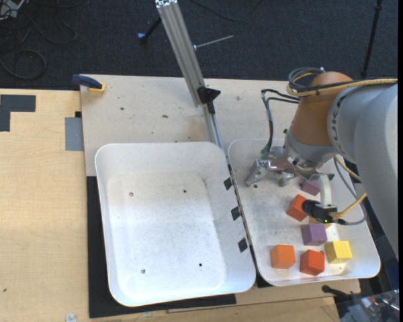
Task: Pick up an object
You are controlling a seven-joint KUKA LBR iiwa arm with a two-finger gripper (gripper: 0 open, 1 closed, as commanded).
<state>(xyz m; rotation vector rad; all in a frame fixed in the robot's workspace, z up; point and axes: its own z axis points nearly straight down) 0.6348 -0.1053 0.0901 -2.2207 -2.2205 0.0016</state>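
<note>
Bench (141, 116) setup: right bin (260, 223) has coloured blocks (282, 256), gripper (256, 174) over its far end, can't tell if it's open or closed.

The grey arm (366, 116) reaches in from the right of the view, big and close to the camera, with its orange band (316, 116) just above the wrist (302, 154). That wrist is bent down and to the left, and the metal pincer (258, 172) juts out low at its left end, tilted, tip aimed down-left. Dark cables (302, 79) loop over the top of the band.
</note>
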